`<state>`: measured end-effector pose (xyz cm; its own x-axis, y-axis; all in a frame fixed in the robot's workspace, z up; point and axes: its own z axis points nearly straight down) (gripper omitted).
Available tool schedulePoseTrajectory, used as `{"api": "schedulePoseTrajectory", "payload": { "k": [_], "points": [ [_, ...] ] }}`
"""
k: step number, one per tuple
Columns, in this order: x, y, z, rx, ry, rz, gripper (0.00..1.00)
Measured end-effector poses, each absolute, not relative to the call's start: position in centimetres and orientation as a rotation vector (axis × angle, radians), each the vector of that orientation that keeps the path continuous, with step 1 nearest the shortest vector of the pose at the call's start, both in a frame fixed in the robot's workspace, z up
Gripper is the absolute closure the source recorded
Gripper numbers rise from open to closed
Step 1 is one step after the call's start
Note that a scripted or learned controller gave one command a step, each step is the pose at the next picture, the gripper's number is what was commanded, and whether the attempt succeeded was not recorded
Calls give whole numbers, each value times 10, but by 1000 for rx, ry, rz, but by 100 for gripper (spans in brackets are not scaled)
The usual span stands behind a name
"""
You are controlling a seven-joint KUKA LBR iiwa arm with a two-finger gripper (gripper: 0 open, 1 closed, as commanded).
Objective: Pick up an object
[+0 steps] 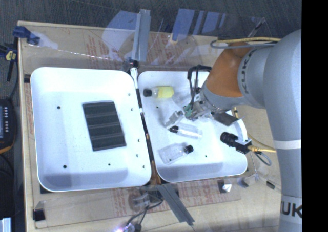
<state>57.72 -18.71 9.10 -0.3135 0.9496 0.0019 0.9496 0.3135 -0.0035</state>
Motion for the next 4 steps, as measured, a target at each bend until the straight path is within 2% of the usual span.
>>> {"api": "schedulePoseTrajectory", "payload": {
  "k": [1,2,3,4],
  "points": [
    [534,-199,91,-1780,-2584,1,0],
    [535,-199,101,-1774,-2588,2,100],
    [535,-199,101,-1774,-2588,2,0],
    [535,-198,111,-1768,-2592,4,100]
  ]
}}
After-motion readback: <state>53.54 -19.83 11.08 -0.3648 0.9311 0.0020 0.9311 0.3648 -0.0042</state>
